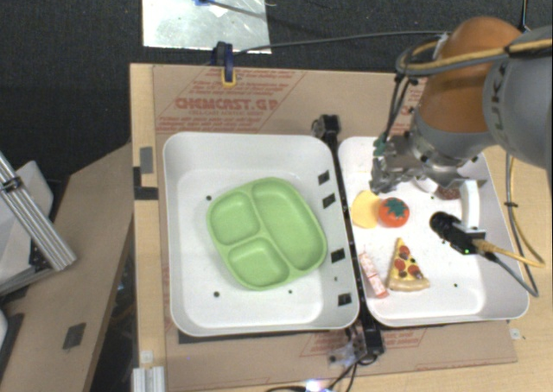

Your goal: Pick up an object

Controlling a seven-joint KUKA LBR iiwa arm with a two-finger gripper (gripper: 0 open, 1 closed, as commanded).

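**Hovering over the right bin, choosing a pick**

Black cloth backs the bench's two shallow white bins (259, 153). From the overhead camera, my gripper (386, 176) hangs above the small round red toy tomato (395, 211), which lies in the right bin beside a yellow wedge (365, 209). I cannot tell how it is set. I judge the approach step; next comes a straight descent.
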